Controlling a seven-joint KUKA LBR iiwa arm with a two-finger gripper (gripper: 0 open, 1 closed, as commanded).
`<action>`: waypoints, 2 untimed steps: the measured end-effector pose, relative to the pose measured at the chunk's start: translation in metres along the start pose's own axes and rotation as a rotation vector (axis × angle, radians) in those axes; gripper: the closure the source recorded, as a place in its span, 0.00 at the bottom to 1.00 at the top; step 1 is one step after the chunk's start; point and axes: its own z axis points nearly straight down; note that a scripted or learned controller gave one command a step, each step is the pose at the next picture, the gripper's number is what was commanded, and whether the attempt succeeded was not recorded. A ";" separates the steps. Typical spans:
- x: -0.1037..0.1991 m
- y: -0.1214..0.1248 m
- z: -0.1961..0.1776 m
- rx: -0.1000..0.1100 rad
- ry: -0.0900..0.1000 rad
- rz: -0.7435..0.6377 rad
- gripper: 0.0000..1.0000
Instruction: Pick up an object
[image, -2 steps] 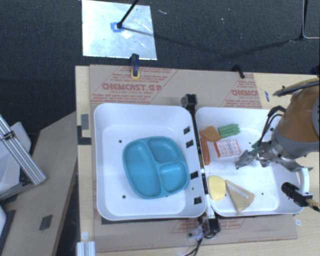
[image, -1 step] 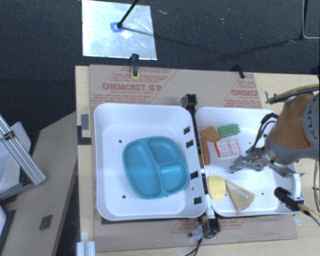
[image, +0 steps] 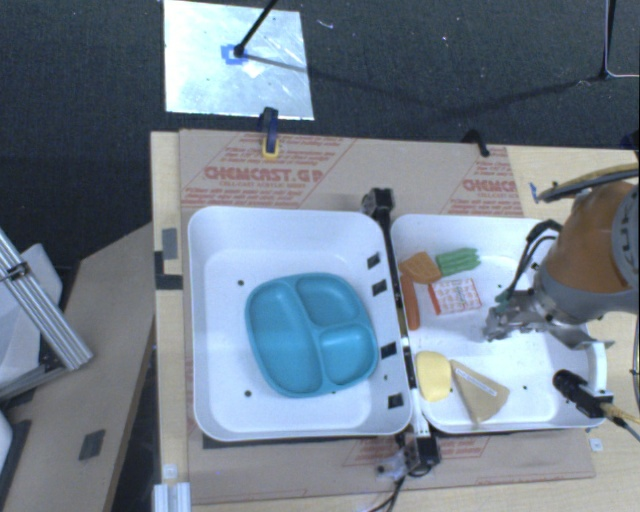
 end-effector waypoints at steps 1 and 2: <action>-0.005 -0.006 -0.048 -0.002 -0.001 0.002 1.00; -0.004 -0.002 -0.112 -0.003 -0.002 -0.003 1.00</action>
